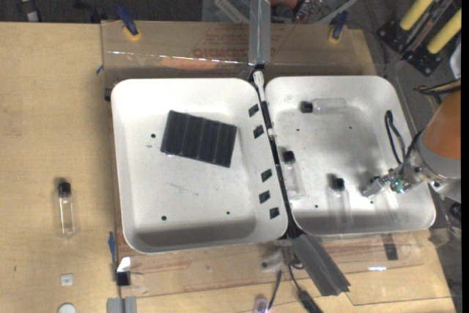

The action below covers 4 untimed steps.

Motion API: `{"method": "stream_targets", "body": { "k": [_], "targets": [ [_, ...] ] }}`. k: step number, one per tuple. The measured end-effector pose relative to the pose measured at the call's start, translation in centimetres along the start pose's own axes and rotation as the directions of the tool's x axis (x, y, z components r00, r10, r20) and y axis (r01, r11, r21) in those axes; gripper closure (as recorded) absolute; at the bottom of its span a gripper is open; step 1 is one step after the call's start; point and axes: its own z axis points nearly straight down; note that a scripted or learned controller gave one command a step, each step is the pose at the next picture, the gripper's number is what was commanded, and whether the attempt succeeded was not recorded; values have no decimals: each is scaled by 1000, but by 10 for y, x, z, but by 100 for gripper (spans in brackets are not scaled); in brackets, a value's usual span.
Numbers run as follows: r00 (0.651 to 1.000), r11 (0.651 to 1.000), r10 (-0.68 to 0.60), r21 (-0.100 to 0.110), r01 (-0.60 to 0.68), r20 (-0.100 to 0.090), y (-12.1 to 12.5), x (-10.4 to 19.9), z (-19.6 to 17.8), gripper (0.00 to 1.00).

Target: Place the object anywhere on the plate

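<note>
Reaching in from the right, the arm has its claw (379,183) low over the right bin (381,95), near that bin's right wall. Honestly can't tell how the claw is set. Three clear vials lie in this bin: one (322,106) up top, one (289,171) by the divider, one (338,190) just left of the claw. The dark ridged plate (199,138) sits in the left bin (132,157).

Arm (444,139) w/ orange band, grey wrist, black cable looped alongside, small metal tool (382,183), green bits
</note>
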Motion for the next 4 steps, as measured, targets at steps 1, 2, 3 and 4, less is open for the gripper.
{"method": "stream_targets", "body": {
  "k": [1, 2, 3, 4],
  "targets": [
    [853, 853, -521, -26, 521, 6, -11, 1, -2, 100],
    [623, 623, -782, -25, 782, 6, -12, 4, 0, 100],
    [580, 580, -814, -24, 814, 6, -12, 5, 1, 100],
    [197, 197, -980, -17, 980, 10, -15, 9, 1, 100]
  ]
}}
